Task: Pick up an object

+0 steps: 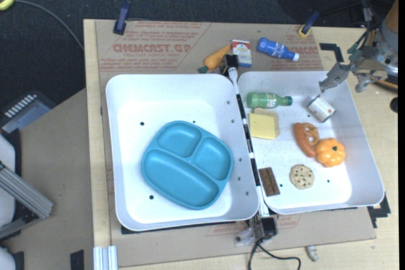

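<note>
The cardboard (158, 47) on the surface reads "CHEMCAST GP" in red, upside-ish and partly faded. The pincer (333, 78) hangs over the right bin (361, 164) near its top edge; can't tell how it's set, it's small and blurry. Just below it sits a little white can (321, 109), label unreadable. Further down: pretzel (306, 138), orange pumpkin (330, 152), cookie (302, 176), brown bar (268, 181). Off to its left, green bottle (268, 100) and yellow block (264, 125). The far bin holds a blue tray (185, 164).
</note>
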Action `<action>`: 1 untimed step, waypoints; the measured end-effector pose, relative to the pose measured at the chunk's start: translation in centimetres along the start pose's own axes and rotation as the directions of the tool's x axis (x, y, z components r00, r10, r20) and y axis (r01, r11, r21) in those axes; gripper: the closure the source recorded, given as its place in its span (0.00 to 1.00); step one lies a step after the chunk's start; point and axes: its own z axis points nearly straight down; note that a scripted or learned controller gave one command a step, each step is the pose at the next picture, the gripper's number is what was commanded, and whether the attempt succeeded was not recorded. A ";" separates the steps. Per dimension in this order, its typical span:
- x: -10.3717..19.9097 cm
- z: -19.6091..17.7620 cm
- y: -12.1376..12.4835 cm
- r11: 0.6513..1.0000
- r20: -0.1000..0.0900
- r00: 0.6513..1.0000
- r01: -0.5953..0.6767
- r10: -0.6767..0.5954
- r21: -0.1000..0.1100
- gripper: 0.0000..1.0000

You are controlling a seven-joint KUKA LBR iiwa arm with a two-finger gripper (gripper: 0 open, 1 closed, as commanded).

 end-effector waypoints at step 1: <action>0.0 14.5 -2.3 1.000 0.000 1.000 0.000 0.000 0.001 0.00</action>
